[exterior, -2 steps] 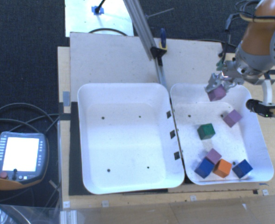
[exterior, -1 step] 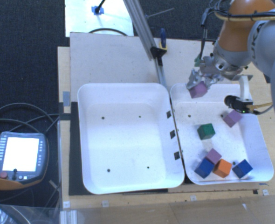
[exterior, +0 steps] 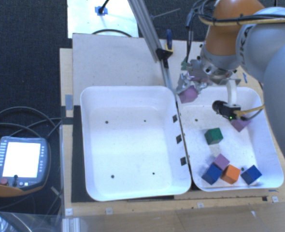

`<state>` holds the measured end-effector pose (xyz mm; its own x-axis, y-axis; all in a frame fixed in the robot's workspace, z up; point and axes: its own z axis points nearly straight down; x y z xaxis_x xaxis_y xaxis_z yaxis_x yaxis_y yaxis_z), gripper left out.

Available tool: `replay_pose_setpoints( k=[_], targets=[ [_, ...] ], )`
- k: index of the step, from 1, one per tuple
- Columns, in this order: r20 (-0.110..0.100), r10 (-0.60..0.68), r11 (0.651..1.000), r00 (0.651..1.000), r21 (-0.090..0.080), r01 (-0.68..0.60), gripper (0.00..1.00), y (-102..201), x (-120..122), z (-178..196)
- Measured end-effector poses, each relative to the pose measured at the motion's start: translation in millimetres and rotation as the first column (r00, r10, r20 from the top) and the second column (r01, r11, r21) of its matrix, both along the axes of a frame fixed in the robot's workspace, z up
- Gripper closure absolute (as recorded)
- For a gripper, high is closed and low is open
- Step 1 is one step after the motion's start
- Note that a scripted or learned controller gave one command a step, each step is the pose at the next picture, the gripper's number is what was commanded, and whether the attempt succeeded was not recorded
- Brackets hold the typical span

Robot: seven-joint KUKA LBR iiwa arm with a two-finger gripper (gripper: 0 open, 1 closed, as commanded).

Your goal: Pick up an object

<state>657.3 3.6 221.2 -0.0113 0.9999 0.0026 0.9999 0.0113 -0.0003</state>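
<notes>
My gripper (exterior: 189,88) hangs over the back left corner of the right bin (exterior: 273,164), close to the divide between the two bins. A mauve block (exterior: 188,95) sits between its fingers, and the gripper is shut on it. The block looks lifted off the bin floor. More blocks lie in the right bin: a green cube (exterior: 213,136), a mauve block (exterior: 240,124) near the right wall, and a cluster at the front made of a small mauve block (exterior: 221,161), a blue cube (exterior: 212,174), an orange cube (exterior: 231,174) and another blue cube (exterior: 251,174).
The left bin (exterior: 89,144) lies beside the right one. A slanted metal pole (exterior: 147,23) runs down to the bins' back edge just left of the gripper. A teach pendant (exterior: 17,166) rests off the bench at far left.
</notes>
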Motion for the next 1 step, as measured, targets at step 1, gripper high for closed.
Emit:
replay_pose_setpoints(
  k=[1],
  targets=[
    [0.002, 0.000, 1.000, 1.000, 0.000, 0.000, 1.00, 58.6, 5.0, -5.8]
  ],
)
